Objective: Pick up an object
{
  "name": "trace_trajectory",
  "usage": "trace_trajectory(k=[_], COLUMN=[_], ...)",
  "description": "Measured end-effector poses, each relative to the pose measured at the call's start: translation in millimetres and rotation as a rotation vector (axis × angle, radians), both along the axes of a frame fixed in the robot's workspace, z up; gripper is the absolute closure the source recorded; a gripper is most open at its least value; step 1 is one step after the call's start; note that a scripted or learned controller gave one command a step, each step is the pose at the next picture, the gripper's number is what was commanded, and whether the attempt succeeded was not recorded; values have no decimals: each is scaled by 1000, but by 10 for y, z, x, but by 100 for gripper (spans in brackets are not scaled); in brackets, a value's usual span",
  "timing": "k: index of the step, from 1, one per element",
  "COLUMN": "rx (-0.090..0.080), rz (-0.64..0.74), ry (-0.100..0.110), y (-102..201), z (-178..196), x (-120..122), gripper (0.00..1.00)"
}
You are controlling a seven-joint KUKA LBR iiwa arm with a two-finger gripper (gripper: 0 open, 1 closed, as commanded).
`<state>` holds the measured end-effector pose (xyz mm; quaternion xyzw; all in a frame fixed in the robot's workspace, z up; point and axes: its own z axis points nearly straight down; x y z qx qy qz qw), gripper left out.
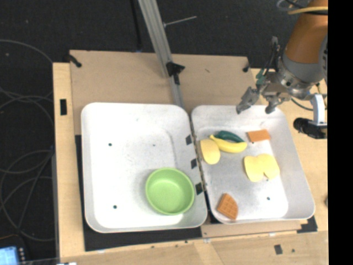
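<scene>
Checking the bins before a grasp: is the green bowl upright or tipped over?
Upright. The green bowl sits in the left bin, its round opening facing up.

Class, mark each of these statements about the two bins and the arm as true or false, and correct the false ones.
1. The green bowl sits in the left bin. True.
2. The tool holds the banana between its fingers. False: the open tool hangs above the right bin's far edge with nothing between its fingers.
3. The banana lies in the right bin. True.
4. The orange block lies inside the green bowl. False: it lies in the right bin, near the far edge.
5. The waffle-patterned piece lies near the right bin's front edge. True.
</scene>
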<state>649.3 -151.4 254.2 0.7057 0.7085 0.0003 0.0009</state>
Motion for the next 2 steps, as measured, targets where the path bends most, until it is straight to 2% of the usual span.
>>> trace_trajectory(k=[1,2], rx=[-1,-1], rz=[0,-3], ry=[0,7], y=[-2,10], z=[0,-632], x=[-1,-6], gripper=[0,0])
